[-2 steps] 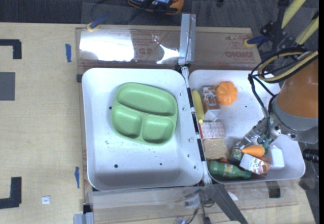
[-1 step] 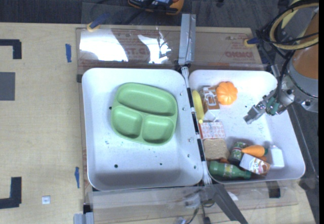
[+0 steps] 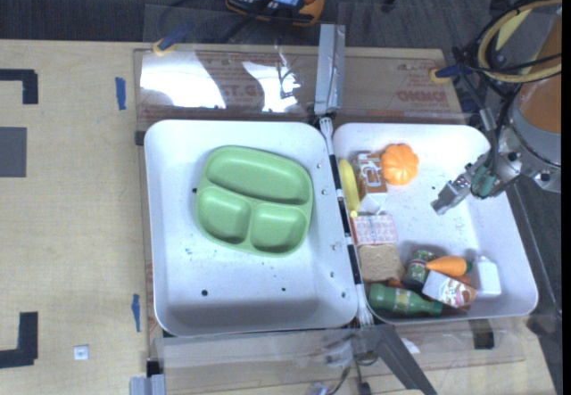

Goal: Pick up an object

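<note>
The small orange pumpkin lies in the right bin, near its far left corner — well apart from the gripper, which hangs over bare bin floor to the pumpkin's right. Gripper state: cannot tell. A green divided plate sits in the left bin.

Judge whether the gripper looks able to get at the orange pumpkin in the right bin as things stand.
Probably yes: the gripper hangs over bare bin floor to the right of the pumpkin, nothing between them.
</note>
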